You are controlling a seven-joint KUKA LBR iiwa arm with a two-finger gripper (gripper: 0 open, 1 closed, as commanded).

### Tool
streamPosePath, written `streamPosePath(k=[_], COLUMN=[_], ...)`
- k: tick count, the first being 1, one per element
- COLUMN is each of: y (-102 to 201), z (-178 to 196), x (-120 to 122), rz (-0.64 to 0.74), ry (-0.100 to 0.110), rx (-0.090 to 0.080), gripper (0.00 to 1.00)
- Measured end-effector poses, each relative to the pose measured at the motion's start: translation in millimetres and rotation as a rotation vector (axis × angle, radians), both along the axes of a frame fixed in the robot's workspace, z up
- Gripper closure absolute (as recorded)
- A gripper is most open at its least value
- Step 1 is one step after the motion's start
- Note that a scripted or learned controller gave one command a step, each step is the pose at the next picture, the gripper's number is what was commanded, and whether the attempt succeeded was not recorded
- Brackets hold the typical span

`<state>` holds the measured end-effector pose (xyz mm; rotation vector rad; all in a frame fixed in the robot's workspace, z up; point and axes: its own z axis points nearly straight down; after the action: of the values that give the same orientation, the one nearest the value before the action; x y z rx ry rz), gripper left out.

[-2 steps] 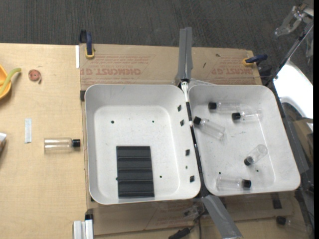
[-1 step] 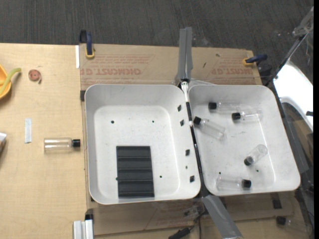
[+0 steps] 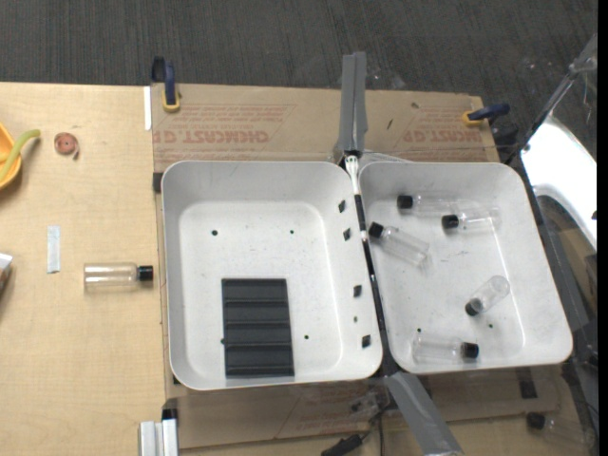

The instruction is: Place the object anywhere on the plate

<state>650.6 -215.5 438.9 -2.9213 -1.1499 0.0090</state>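
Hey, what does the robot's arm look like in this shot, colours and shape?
At the right edge, beside the right bin, there is a smooth white rounded part with a thin dark strut slanting up from it. I can't tell whether that belongs to the arm, and no markings are legible on it.

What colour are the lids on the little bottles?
Black caps, on clear bottles, seen in the camera view.

Clear plastic vials point(image 3: 467, 221), black caps; matt ribbed black plate point(image 3: 256, 328); smooth white plastic bins point(image 3: 176, 255); cardboard underlay point(image 3: 247, 126).
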Motion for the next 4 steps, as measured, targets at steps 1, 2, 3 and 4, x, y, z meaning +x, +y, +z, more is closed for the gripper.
streamPosePath(k=[1, 2, 3, 4], y=[67.2, -7.3, 65.8, -7.5], z=[-1.9, 0.4, 0.2, 0.7], x=[1.3, -30.9, -10.9, -22.4], rz=[-0.176, -0.337, -0.449, -0.532], ry=[0.001, 0.000, 0.000, -0.002], rx=[-0.001, -0.002, -0.002, -0.003], gripper=[0.00, 0.00, 0.00, 0.00])
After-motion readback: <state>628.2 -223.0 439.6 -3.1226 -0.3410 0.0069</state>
